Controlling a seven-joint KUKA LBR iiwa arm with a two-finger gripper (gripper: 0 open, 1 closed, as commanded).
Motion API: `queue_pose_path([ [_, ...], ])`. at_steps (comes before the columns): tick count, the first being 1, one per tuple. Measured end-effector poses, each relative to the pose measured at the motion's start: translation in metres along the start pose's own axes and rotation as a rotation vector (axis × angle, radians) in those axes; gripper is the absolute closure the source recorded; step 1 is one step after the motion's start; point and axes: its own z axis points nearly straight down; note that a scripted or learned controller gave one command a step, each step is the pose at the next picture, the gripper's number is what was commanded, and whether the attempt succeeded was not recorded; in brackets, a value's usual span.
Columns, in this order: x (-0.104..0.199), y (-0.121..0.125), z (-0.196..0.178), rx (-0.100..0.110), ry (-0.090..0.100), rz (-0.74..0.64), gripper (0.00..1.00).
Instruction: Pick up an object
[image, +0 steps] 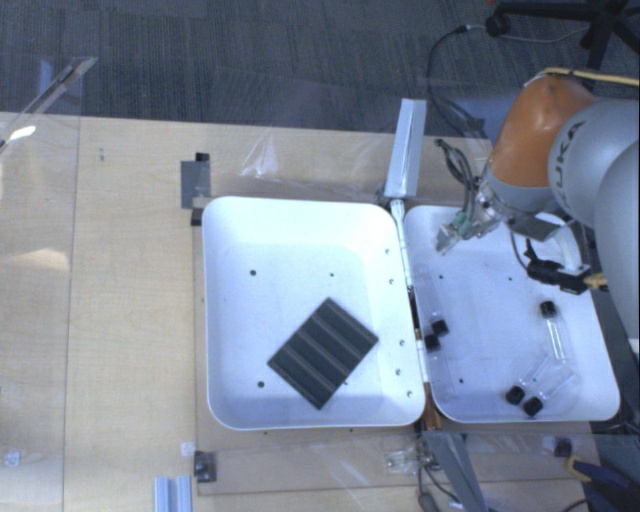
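Dark grey and ribbed, the flat pad (324, 353) lies tilted on the floor of the left bin (230, 300), toward its lower middle, and we see it well apart from the gripper (455, 232), which hangs over the upper left corner of the right bin (480, 330). The two bins sit side by side on the wooden bench (100, 300), their near walls touching.

We cannot tell how the gripper stands; its tip is small and blurred against the white floor, and nothing shows between its ends. Behind it the grey arm (590, 160) with its orange band (530, 130) comes in from the right.

In the right bin we count several small things: a black piece (435, 333) by the left wall, a clear tube with a black cap (552, 330) toward the right, and a clear piece with black ends (540, 385) near the lower right corner. The pad is alone in its bin.
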Motion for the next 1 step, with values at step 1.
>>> queue_pose_path([
  [1, -0.0003, 0.0032, -0.0136, -0.008, -0.005, -0.003, 1.0],
])
